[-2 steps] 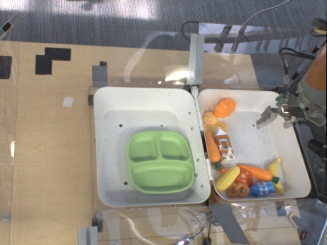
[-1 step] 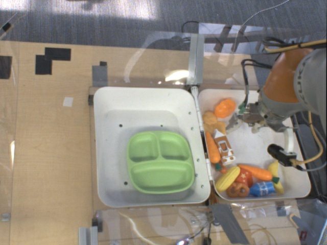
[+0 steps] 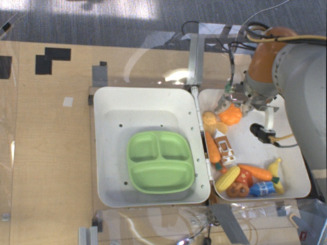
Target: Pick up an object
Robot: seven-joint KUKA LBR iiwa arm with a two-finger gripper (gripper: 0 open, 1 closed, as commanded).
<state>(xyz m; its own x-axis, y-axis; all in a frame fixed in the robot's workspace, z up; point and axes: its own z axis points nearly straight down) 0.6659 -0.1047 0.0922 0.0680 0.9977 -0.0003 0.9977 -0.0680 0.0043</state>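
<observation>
My gripper (image 3: 232,100) hangs low over the far left part of the right bin (image 3: 286,147), under the grey arm with the orange band. Right below it, touching or nearly touching, lies an orange pepper-like toy (image 3: 231,116). Whether it is gripped cannot be made out. A beige potato-like piece (image 3: 209,119) sits just left of the orange toy. A carrot (image 3: 212,147) and a white and brown box (image 3: 225,149) lie nearer along the bin's left wall.
The right bin's near edge holds a yellow corn cob (image 3: 227,178), a red tomato (image 3: 244,176), a second carrot (image 3: 257,171), a brown ring (image 3: 236,190), a blue can (image 3: 262,189) and a banana (image 3: 276,168). A green divided plate (image 3: 161,162) lies in the left bin (image 3: 110,137).
</observation>
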